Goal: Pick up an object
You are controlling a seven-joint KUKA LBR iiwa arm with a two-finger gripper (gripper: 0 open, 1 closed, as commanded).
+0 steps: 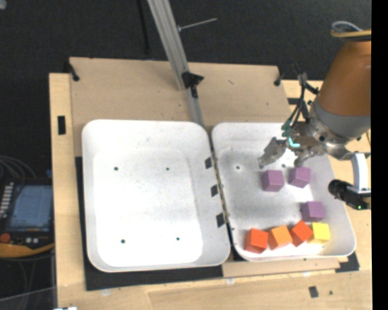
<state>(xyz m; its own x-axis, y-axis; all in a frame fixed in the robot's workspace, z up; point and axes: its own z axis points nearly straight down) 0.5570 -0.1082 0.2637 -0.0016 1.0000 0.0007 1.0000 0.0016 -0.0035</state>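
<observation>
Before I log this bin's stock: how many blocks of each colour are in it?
Purple blocks: 3
Orange blocks: 3
Yellow block: 1
Total: 7

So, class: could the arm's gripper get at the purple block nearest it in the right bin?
Probably yes. The gripper hangs just above the purple block, whose top is uncovered; a second purple block sits close beside it but apart.
</observation>
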